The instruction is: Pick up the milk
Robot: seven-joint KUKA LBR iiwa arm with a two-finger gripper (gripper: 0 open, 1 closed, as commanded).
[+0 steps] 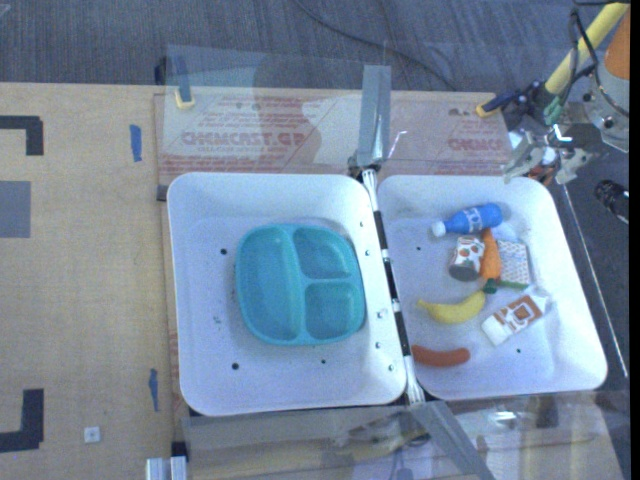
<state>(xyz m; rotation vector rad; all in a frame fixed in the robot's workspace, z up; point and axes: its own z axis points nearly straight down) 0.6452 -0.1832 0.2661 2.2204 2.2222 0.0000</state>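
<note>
The end effector point(545, 158) hangs over the far right corner of the right bin point(580, 363), at or just outside the rim, and whether it is spread or pressed together cannot be told from this slanted overhead view. The milk point(515, 316), a small white carton with a brown printed panel, lies on its side in the near right part of that same bin, so it sits toward the camera and slightly to the left of the end effector, with most of the bin's depth between them. Its long axis runs on a diagonal, from near-left to far-right, which suggests a grasp across the narrow sides would suit it best. Between the two lies a cluster of other items: a blue bottle point(470, 220) nearest the end effector, then a small dark-and-white can point(465, 258), an orange carrot point(491, 256) and a patterned packet point(513, 260). A banana point(452, 309) lies just beside the milk on its left, close enough to crowd a descent on that side, and a red sausage point(440, 355) rests nearer the front wall. The left bin point(200, 368) holds a teal divided plate point(300, 283). The milk is not yet lifted.
</note>
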